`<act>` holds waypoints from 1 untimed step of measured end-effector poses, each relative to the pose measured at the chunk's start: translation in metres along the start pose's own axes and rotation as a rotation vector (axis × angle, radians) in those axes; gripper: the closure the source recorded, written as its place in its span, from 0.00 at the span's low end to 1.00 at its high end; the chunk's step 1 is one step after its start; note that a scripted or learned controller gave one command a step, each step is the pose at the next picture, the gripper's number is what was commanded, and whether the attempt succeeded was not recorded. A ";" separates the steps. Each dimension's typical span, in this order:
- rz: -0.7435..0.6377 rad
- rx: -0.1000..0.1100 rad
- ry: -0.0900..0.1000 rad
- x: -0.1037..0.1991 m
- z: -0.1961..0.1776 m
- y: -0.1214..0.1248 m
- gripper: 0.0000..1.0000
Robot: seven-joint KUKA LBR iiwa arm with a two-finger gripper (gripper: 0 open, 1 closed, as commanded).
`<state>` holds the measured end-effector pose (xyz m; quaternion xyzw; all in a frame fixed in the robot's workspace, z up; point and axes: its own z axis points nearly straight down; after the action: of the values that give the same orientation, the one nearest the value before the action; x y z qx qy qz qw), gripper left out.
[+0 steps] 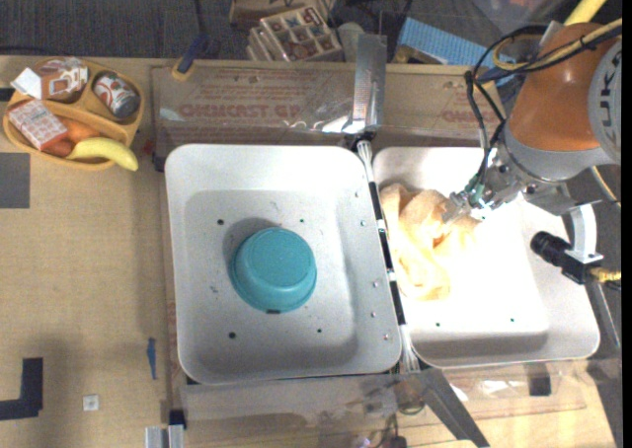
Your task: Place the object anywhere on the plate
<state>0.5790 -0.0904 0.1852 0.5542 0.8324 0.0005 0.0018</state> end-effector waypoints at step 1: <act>0.001 0.000 -0.001 -0.002 -0.040 0.000 1.00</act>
<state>0.5799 -0.0919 0.2253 0.5546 0.8321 0.0004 0.0021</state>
